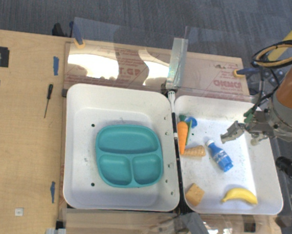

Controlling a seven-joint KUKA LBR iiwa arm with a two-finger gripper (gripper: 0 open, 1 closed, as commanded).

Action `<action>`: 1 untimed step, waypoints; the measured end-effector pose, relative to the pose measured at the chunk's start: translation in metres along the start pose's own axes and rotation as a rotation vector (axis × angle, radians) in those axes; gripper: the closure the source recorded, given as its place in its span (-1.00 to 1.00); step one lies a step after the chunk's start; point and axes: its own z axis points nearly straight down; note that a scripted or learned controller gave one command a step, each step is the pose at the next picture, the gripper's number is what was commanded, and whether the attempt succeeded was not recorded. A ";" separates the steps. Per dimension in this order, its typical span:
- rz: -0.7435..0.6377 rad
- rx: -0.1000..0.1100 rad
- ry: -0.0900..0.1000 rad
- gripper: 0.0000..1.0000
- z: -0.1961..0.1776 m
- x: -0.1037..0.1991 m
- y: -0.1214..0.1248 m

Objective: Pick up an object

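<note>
Right now your tool (235,133) hangs over the right bin (271,177); you cannot tell its state. Just below-left of it lies the blue bottle (220,155), the banana (240,196) farther below.

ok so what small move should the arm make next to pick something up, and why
Probably a short shift toward the bottle, then down. The gripper hovers over the right bin with nothing between its fingers, and the bottle lies closest, just below-left in the view, apart from the other items.
</note>
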 end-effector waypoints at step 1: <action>-0.038 -0.008 -0.002 -1.00 0.139 0.007 -0.004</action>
